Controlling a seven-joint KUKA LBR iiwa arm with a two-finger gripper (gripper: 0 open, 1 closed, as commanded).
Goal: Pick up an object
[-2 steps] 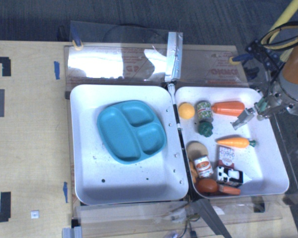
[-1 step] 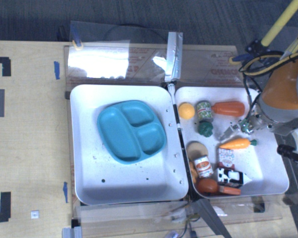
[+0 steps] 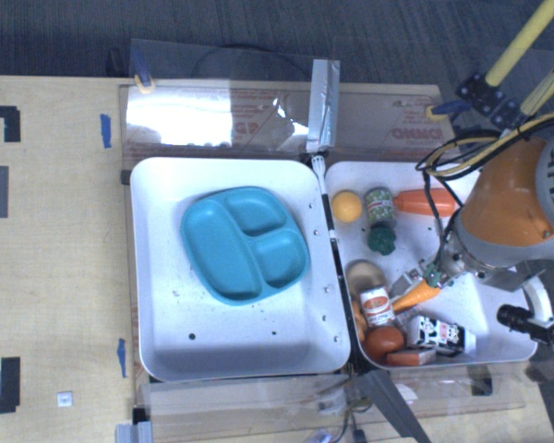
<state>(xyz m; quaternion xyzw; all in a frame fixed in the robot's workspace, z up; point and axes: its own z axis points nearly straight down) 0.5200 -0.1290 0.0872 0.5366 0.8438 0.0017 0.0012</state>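
Arm in from right over right bin (image 3: pixel 499 335), orange band above wrist; gripper (image 3: pixel 431 280) low in bin centre, right at thick end of small carrot (image 3: pixel 415 296) — jaws hidden under wrist, open/shut state: cannot tell, no grasp confirmed. Right bin contents: yellow ball (image 3: pixel 347 207) + green-capped bottle (image 3: pixel 380 218) near top w/ orange piece (image 3: pixel 423 202) beside; tan round item (image 3: pixel 362 273), small can (image 3: pixel 377 306), red tomato-like obj (image 3: pixel 384 341), black/white carton (image 3: pixel 440 336) clustered along lower-left. Left bin (image 3: pixel 166 321): blue divided plate (image 3: pixel 246 243) lying flat, approx. centred.
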